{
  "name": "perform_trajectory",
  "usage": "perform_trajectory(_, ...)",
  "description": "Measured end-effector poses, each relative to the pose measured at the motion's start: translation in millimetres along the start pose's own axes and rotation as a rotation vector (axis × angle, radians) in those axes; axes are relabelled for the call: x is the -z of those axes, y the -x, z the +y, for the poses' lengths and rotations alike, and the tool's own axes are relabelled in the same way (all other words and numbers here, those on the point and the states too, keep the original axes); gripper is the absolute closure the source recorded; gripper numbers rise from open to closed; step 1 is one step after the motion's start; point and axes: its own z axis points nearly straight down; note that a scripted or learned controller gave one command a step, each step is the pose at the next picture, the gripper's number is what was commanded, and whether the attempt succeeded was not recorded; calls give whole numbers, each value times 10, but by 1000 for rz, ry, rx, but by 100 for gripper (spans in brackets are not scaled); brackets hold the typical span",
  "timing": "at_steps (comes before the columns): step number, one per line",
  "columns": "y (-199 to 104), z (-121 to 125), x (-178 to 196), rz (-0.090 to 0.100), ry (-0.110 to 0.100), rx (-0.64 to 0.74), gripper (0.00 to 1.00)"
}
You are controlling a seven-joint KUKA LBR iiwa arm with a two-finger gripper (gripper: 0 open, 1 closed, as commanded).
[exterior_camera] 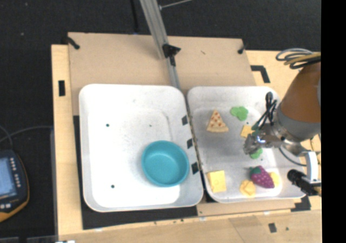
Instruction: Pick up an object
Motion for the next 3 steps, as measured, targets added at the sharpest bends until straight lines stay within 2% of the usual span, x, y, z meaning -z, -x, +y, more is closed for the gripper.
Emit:
perform_trajectory(2,144,125,889,0,-1,13,100)
perform_trajectory(3,-382,229,965,1,1,13,100)
